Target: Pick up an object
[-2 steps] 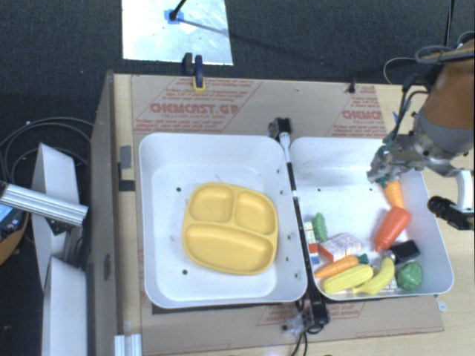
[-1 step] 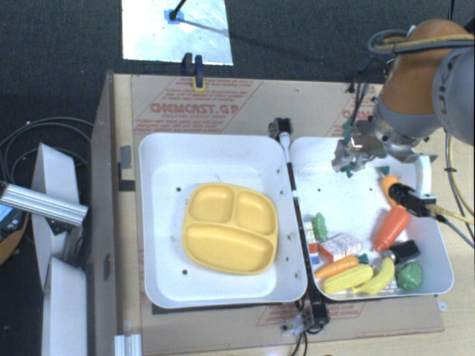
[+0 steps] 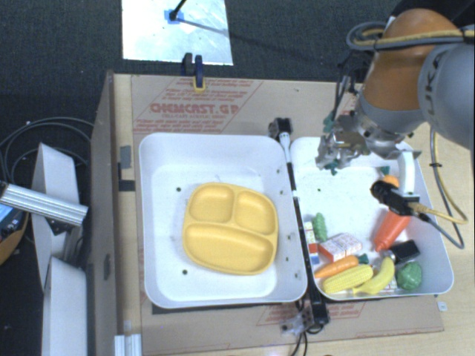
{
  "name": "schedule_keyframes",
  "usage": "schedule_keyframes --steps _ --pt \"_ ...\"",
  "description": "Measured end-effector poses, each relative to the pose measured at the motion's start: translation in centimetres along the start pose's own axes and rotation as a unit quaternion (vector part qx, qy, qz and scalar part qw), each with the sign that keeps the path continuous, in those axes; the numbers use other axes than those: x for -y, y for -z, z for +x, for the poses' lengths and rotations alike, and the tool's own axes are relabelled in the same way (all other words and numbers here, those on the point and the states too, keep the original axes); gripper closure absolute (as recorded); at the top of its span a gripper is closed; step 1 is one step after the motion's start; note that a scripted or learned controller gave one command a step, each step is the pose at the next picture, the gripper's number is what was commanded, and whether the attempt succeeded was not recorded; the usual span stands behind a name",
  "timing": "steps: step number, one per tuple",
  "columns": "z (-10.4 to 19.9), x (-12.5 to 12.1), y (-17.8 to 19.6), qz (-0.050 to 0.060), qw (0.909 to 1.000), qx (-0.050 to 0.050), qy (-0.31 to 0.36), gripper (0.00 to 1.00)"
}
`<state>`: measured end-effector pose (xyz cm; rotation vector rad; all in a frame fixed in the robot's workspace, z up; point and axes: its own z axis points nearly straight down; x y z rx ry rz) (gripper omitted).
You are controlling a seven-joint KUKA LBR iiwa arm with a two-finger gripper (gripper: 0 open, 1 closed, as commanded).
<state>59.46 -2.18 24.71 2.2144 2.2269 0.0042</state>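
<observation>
Arm (image 3: 423, 58) cut off at right edge; toys (image 3: 356, 262) overlapping, piled, partly hidden.

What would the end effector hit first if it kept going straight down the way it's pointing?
Probably the bare white floor of the right bin. The end effector hangs over its upper part, with the toy food heaped nearer the camera, though depth is hard to judge.

Bench (image 3: 119, 221): tan board under me, red lettering along its far side
Left bin (image 3: 159, 199): lies on my bench, white and shallow
Right bin (image 3: 438, 262): just beside it, their inner rims touching
Clamp (image 3: 195, 69): at the far edge
</observation>
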Motion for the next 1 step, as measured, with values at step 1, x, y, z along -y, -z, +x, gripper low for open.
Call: schedule_keyframes --steps 1 --pt "3.49 0.96 0.88 0.001 1.0000 0.000 0.000 1.00"
